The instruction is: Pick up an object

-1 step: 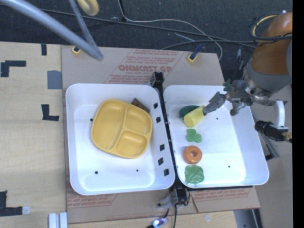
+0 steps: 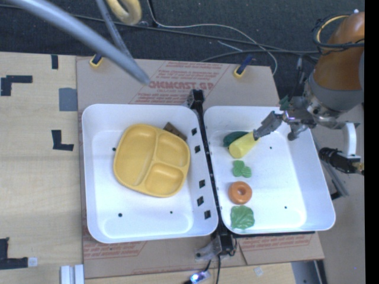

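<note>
The tool (image 2: 278, 126) has its fingers apart, holding nothing. The yellow toy (image 2: 241, 144) lies just to its left, lower down, long side pointing toward it.

Grey arm (image 2: 331, 87) with orange band; dark-fingered gripper (image 2: 279, 125).

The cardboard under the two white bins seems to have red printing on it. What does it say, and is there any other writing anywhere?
"CHEMCAST GP", roughly, in large red letters on the cardboard sheet behind the bins; partly blurred, so uncertain.
Smaller red lines above and below it: too blurred to read.
Faint red print on the cardboard's front edge: unreadable.
No writing shows on the left bin, right bin, or yellow tray.
</note>
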`<state>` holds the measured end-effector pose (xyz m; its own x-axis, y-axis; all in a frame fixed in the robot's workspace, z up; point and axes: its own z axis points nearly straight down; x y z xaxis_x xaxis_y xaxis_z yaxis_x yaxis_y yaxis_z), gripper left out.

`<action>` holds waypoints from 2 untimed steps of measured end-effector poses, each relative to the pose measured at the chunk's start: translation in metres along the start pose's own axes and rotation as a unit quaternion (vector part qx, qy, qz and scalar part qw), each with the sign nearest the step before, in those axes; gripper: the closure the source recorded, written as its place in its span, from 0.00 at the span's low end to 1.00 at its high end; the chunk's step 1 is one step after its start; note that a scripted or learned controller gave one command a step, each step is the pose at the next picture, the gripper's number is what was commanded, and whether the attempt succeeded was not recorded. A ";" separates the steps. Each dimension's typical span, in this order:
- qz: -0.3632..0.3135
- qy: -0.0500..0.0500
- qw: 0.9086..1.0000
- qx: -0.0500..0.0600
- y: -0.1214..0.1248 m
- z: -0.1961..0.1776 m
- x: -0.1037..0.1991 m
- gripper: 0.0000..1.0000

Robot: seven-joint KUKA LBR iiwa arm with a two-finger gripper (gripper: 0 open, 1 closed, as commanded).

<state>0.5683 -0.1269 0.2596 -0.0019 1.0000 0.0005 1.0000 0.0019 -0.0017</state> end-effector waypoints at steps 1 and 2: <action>0.000 0.000 1.000 0.003 0.004 0.063 0.002 0.00; 0.001 -0.001 1.000 0.002 0.003 0.107 0.000 0.00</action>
<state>0.5713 -0.1269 0.1522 -0.0005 1.0000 -0.0009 1.0000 0.0005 -0.0057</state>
